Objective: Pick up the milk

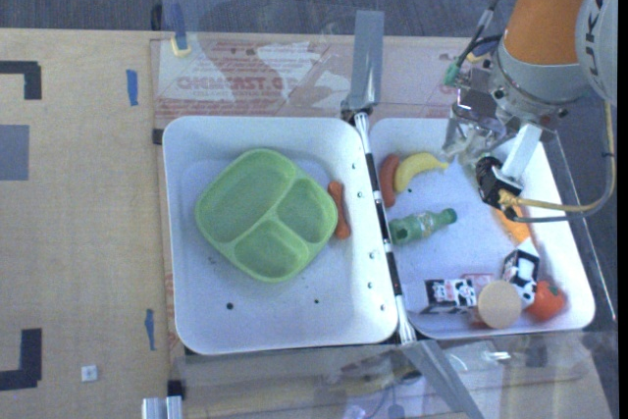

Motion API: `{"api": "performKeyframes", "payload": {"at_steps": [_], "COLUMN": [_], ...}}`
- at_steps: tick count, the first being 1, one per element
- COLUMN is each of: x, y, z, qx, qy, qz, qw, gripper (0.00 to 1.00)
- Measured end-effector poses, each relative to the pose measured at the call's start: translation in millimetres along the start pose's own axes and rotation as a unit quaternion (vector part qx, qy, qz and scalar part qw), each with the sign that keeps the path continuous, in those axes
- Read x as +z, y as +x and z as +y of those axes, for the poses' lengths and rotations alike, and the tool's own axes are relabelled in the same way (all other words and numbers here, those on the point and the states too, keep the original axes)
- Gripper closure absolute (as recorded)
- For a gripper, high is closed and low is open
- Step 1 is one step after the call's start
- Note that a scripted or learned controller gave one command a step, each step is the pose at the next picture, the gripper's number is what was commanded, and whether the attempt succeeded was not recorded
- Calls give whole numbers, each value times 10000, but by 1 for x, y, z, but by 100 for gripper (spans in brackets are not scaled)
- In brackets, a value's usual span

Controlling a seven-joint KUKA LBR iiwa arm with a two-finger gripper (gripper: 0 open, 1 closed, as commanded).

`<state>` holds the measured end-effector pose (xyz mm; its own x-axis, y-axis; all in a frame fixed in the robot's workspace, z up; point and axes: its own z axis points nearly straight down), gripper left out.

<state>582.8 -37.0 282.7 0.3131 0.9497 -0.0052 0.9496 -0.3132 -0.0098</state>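
Presently, the milk [453, 293], a small carton with a black-and-white cow print, lies on its side near the front edge of the right bin [579, 294]. A round tan piece [498, 304] touches its right end, and a second cow-print item [521, 272] sits just beyond that, beside an orange-red toy [548, 300]. Which of the two printed items is the true carton cannot be settled with certainty.

Handling, as a judgement: the carton looks light, boxy and fairly stiff, with smooth printed faces likely to slip under a weak pinch. The best hold would be across its two long flat sides, near the middle and clear of the tan piece.

The gripper [483, 140] hangs over the rear of the same bin, close to the banana [416, 167] and well apart from the carton. Whether its jaws are spread or closed cannot be told, since brackets and cables clutter that spot.

The carton's underside and its right end are hidden. The green bottle [422, 225] lies between gripper and carton. The green plate [267, 213] occupies the left bin [196, 309]
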Motion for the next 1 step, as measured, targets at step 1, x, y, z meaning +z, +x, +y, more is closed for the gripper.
{"api": "performKeyframes", "payload": {"at_steps": [1], "x": [-7], "y": [2], "z": [1], "qx": [-26], "qy": [17], "qz": [-13], "qw": [10000], "gripper": [100]}}
